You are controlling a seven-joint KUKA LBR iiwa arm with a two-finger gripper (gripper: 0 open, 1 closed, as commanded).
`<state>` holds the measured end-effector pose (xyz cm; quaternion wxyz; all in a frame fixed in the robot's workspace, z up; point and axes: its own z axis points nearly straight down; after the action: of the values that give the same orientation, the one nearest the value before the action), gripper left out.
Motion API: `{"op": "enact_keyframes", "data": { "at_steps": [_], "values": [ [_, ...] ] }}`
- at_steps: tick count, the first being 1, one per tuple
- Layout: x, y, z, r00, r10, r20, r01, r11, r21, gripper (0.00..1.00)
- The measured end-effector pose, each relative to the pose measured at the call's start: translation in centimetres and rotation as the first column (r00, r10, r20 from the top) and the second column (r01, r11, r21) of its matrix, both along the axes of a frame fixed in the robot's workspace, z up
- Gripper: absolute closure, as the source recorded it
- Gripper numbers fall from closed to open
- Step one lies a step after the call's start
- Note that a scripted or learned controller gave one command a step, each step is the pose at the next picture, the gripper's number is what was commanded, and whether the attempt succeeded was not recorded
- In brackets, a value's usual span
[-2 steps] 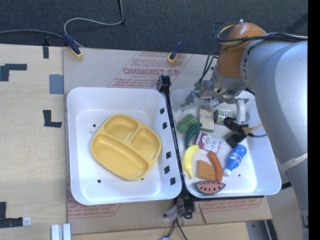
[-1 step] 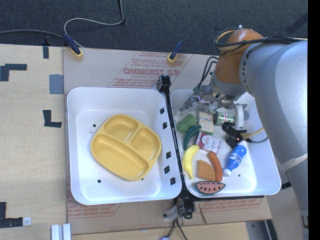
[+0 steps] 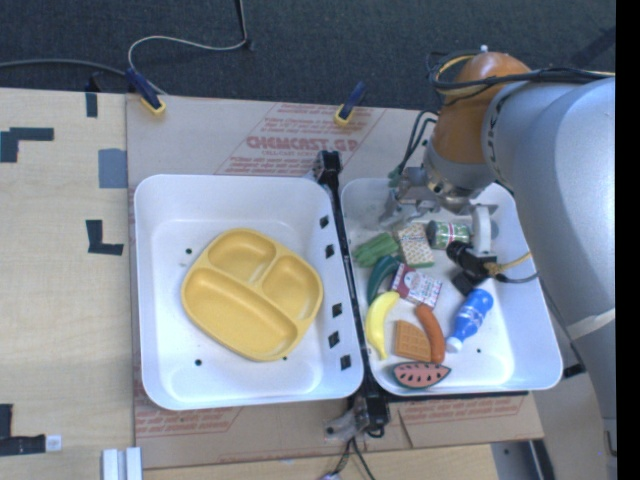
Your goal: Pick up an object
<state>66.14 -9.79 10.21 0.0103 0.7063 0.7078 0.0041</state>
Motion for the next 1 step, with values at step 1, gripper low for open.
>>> {"op": "enact_keyframes", "data": {
  "at_steps": [1],
  "values": [
    [-0.02, 0.02, -0.02, 1.000, 0.000, -0.001, 0.000, 1.000, 0.000, 0.00]
  ]
}}
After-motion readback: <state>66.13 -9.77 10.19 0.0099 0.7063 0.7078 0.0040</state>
